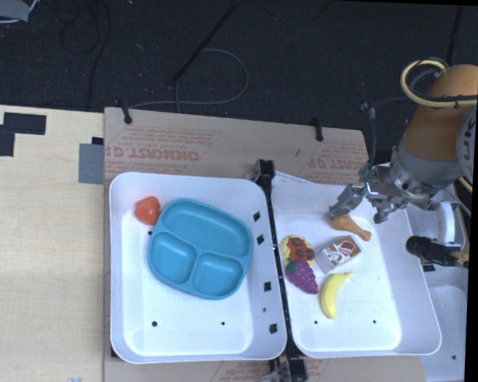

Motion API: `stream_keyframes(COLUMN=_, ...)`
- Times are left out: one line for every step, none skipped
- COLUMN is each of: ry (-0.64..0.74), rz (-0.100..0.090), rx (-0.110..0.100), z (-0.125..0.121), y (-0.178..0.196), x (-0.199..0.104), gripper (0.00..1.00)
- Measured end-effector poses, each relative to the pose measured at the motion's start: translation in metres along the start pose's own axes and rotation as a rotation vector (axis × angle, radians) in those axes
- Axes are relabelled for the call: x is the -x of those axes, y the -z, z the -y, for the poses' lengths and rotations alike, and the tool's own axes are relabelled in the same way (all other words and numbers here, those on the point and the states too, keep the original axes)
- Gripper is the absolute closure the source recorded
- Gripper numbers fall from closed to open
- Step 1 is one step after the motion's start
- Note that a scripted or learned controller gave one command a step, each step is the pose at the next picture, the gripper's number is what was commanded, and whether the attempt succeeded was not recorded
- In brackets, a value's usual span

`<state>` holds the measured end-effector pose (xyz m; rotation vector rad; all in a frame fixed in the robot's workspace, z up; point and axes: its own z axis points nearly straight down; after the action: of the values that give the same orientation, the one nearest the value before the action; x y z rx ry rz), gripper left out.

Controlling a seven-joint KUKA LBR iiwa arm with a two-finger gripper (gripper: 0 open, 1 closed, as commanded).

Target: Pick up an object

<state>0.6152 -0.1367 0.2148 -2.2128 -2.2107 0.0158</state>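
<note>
My gripper hangs over the back of the right bin, fingers spread open, nothing between them. Just below it lies a tan drumstick-shaped toy. Nearer the bin's middle sit a small white carton, a pizza slice toy, purple grapes and a yellow banana. In the left bin rests a blue divided plate with a red tomato beside its back left corner.
A black divider runs between the two bins. Cardboard lies under and behind them. Wooden bench surface extends to the left. The arm's orange band rises at the right.
</note>
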Motion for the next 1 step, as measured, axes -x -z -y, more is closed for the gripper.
stream_keyframes(ry=0.002, rz=0.002, rx=0.014, z=-0.0024, y=0.0088, x=0.0001, gripper=0.00)
